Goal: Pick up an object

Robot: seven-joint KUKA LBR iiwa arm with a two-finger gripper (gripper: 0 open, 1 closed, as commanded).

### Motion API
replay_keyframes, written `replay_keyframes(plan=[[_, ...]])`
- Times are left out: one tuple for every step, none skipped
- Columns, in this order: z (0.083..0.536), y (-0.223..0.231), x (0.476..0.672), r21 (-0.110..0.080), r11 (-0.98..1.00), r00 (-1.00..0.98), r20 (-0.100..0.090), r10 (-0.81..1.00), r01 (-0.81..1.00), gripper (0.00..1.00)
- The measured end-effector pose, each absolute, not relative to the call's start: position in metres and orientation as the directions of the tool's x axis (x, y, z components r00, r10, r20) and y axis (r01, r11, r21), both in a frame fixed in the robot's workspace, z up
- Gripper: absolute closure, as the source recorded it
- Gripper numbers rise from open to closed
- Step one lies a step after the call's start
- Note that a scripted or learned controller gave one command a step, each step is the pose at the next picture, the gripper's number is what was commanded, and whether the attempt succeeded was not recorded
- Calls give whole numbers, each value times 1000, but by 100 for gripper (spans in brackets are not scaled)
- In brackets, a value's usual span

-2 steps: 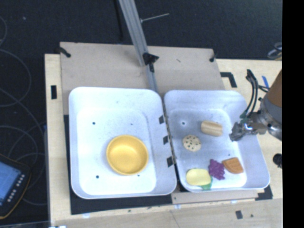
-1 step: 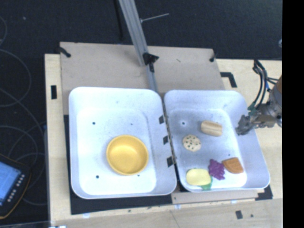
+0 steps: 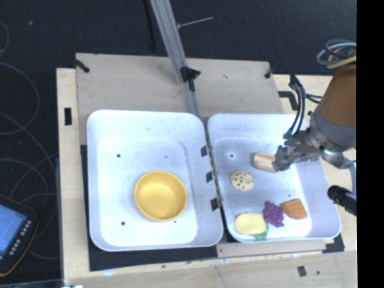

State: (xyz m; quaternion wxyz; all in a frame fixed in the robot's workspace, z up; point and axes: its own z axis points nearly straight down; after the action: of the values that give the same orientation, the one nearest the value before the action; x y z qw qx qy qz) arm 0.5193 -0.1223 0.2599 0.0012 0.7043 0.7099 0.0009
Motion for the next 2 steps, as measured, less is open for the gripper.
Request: replay_keyframes(plan=[[249, -78, 525, 1, 6, -6, 0, 1000, 1000, 100], [255, -21, 537, 3, 8, -8, 2, 1000, 1000, 100]])
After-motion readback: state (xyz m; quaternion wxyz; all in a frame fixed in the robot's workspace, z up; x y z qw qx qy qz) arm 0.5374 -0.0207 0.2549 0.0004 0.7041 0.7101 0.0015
